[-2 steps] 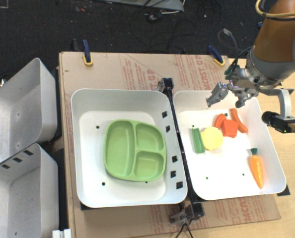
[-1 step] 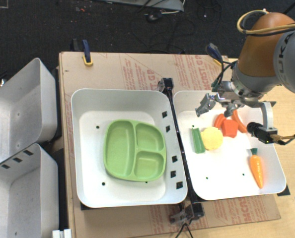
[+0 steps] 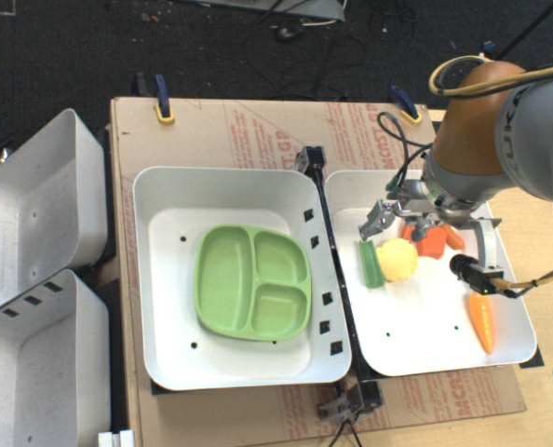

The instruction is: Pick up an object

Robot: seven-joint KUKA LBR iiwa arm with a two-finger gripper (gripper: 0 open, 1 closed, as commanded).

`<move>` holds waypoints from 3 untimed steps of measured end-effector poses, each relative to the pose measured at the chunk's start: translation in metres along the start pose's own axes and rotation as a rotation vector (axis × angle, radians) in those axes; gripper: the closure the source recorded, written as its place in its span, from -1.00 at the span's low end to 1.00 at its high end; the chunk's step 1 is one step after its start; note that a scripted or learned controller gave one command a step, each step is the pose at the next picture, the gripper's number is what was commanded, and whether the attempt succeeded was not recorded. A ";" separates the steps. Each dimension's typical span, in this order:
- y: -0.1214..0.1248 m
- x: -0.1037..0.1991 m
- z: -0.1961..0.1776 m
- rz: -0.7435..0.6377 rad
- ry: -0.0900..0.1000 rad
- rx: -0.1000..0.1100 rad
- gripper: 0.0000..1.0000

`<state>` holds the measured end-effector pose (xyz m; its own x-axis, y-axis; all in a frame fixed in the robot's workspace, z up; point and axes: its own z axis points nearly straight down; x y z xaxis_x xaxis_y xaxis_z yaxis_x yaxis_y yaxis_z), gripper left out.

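The right bin (image 3: 416, 347) holds a yellow lemon-like fruit (image 3: 398, 260), with a green cucumber-shaped piece (image 3: 370, 264) against its left side. A red-orange piece (image 3: 434, 241) lies just right of the fruit, and an orange carrot (image 3: 481, 323) lies near the bin's right wall. My gripper (image 3: 398, 222) hangs at the back of this bin, directly above the yellow fruit. Its fingers (image 3: 380, 221) are spread open, and nothing sits between them. The arm's orange wrist band covers the bin's far right corner.
The left bin (image 3: 165, 212) holds a green divided plate (image 3: 254, 282). A black cable end (image 3: 465, 268) hangs from the wrist over the right bin, between the red piece and the carrot. Two white tubs (image 3: 34, 203) stand off the bench at left.
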<state>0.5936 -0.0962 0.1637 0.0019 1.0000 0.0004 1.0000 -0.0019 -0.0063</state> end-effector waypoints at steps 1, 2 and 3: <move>0.008 -0.006 0.053 0.000 -0.001 -0.002 -1.00; 0.009 -0.006 0.039 0.000 -0.001 -0.007 1.00; 0.003 -0.013 -0.010 0.000 -0.001 -0.010 1.00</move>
<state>0.5961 -0.1093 0.1738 0.0023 1.0000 -0.0011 1.0000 -0.0023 0.0039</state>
